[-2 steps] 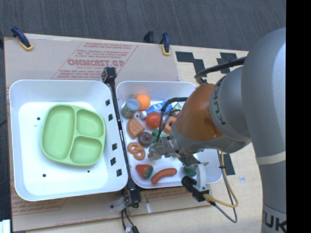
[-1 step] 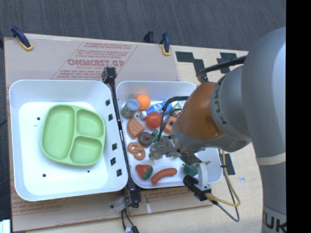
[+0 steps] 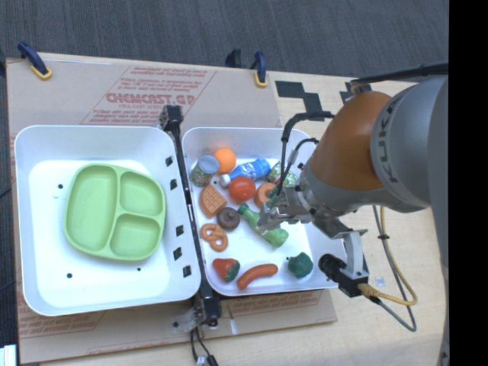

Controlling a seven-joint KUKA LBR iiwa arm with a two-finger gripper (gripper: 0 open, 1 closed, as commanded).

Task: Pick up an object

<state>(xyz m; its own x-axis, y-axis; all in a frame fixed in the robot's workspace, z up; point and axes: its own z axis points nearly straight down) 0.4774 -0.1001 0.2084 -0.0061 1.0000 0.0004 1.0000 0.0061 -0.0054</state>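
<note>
The hand (image 3: 268,218) is seen low in the right bin (image 3: 305,139), over the middle of the toy pile; whether anything is grasped cannot be told. Directly beneath it a green bottle (image 3: 273,235) lies tilted, touching or just under the hand. Just left of it sit a brown doughnut (image 3: 227,218) and, above that, a red tomato (image 3: 242,188). An orange ring (image 3: 264,193) is partly hidden beside the wrist. Further up, an orange ball (image 3: 224,158), a blue packet (image 3: 255,168) and a grey-green can (image 3: 203,171) are noted near the back wall. A waffle (image 3: 213,200) and a pretzel (image 3: 214,236) lie toward the left wall. Along the front edge are found a strawberry (image 3: 226,268), a sausage (image 3: 257,274) and a green broccoli piece (image 3: 300,264). The left bin (image 3: 30,204) holds a green divided plate (image 3: 115,212). Both bins rest on cardboard (image 3: 152,90) clamped to the counter (image 3: 396,296).
</note>
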